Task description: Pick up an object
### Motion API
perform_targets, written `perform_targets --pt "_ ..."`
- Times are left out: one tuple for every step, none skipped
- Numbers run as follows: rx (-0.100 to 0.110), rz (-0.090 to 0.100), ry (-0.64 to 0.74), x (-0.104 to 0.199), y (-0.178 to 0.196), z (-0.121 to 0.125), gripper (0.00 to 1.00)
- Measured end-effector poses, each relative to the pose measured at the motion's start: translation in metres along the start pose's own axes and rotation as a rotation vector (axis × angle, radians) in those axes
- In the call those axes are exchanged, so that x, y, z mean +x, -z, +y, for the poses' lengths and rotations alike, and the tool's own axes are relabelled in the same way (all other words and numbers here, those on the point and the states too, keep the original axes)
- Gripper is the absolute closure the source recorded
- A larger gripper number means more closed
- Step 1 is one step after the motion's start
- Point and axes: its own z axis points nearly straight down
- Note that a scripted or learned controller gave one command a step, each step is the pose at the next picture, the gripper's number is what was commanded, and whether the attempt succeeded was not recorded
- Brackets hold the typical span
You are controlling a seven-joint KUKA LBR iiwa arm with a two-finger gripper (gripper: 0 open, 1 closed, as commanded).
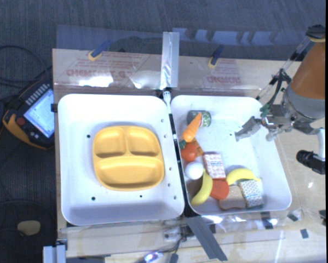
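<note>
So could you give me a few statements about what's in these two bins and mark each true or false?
1. The yellow tray lies in the left bin. True.
2. The carrot lies on the tray. False: it is in the right bin, near the divider.
3. The tool holds the egg. False: the egg lies in the bin, apart from the tool.
4. The arm has an orange part. True.
5. A banana lies beside the egg. True.
</note>
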Motion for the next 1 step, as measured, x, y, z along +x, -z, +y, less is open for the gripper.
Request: perform_targets --pt "0.002 0.000 -0.045 0.0780 0.0342 -0.0503 0.00"
